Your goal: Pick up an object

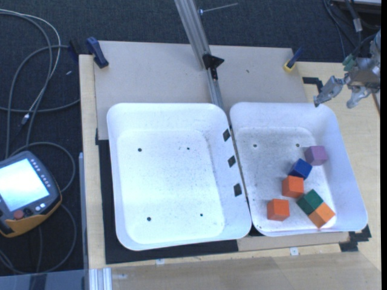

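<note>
Coloured blocks lying untouched in right bin | gripper hovering at two o'clock, fingers apart, gripping nothing | pick pending

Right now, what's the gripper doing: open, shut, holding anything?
Gripper: jaws open, holding nothing, hovering beyond the right bin's far right corner, away from the blocks.

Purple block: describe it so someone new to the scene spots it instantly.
Start at the right-hand white bin, where a cluster of small blocks sits toward its right side. The purple block is the one at the far end of that cluster, just beyond the blue block. It is the only purple one; the others are blue, orange or green.
</note>
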`<state>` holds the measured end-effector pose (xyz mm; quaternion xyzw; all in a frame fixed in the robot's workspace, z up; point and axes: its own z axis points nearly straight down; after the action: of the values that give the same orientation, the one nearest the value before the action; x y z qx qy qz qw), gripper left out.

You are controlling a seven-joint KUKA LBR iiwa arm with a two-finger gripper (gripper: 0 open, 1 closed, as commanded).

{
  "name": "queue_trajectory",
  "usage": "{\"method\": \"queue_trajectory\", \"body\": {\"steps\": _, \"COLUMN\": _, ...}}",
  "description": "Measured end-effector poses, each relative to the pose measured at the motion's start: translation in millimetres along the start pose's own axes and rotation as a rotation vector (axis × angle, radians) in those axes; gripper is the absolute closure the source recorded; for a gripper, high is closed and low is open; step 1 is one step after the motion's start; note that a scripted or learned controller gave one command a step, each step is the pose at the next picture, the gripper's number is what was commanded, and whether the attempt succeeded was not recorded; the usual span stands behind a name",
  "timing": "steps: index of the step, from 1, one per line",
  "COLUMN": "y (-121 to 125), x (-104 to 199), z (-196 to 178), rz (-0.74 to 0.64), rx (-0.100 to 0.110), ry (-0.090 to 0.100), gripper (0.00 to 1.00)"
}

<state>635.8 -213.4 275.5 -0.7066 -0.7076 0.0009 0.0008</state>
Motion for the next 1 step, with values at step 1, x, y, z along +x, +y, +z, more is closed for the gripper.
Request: {"method": "queue_trajectory", "body": {"steps": 1, "y": -16.4, "x": -3.6, "z": 181.0, "rz": 0.001, "rx": 0.007, "ry": 0.003, "gripper": 0.0}}
